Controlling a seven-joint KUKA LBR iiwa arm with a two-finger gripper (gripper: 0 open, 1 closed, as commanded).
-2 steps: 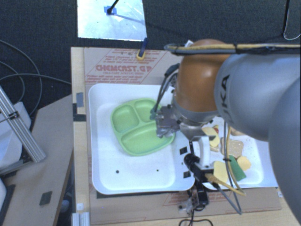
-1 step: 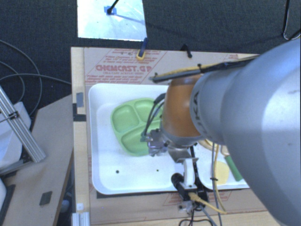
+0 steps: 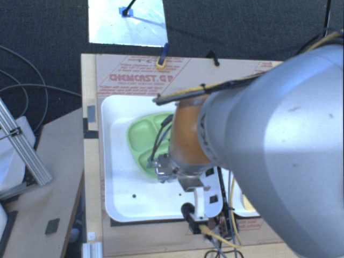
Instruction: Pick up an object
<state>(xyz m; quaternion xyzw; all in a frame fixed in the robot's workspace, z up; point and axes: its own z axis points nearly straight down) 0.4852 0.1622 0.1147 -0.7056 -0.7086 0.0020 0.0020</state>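
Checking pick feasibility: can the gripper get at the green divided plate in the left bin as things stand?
Probably yes. The arm's wrist hangs directly over the green divided plate in the left bin, and the plate's visible part has nothing on it. The arm hides the plate's right side and the gripper tips, so the actual contact can't be judged.

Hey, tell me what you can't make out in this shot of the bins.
- Tool: the arm hides it from the camera view, so open or shut cannot be told.
- Green divided plate in the left bin: its right part is behind the orange band.
- Right bin: just a sliver at its near edge peeks out under the arm; the contents are hidden.
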